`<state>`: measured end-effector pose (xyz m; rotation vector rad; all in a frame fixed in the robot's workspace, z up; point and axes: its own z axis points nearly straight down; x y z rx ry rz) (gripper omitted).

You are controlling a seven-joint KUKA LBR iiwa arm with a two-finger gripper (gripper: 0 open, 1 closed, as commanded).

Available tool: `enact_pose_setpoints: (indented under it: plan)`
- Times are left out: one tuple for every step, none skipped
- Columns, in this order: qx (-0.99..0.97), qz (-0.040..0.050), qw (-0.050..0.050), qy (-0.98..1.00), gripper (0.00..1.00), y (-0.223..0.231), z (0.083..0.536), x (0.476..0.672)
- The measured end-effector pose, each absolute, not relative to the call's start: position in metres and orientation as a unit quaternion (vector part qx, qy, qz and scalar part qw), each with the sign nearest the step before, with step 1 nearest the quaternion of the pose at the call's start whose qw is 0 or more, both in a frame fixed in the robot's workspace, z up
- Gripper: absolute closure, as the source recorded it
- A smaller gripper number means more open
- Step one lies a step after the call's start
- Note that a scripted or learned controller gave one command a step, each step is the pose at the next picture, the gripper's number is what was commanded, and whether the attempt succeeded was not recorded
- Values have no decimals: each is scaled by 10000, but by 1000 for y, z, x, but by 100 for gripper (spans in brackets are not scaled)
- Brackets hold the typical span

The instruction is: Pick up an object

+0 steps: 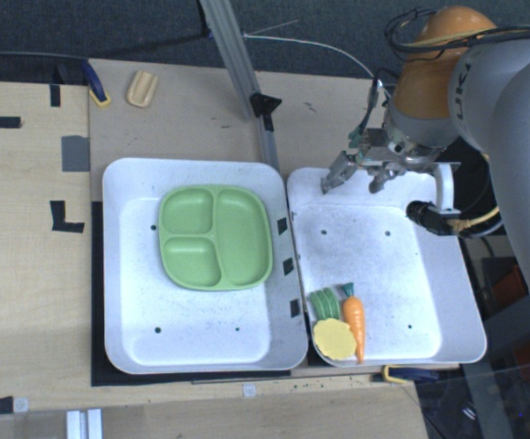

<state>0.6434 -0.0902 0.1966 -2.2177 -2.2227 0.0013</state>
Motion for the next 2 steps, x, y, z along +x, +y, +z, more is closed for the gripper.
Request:
enact_pose_setpoints:
  plan:
    - [-7062, 5, 8, -7080, 0, -90, 197, 643]
    - [-7067, 25, 18, -7075, 0, -96, 147, 636]
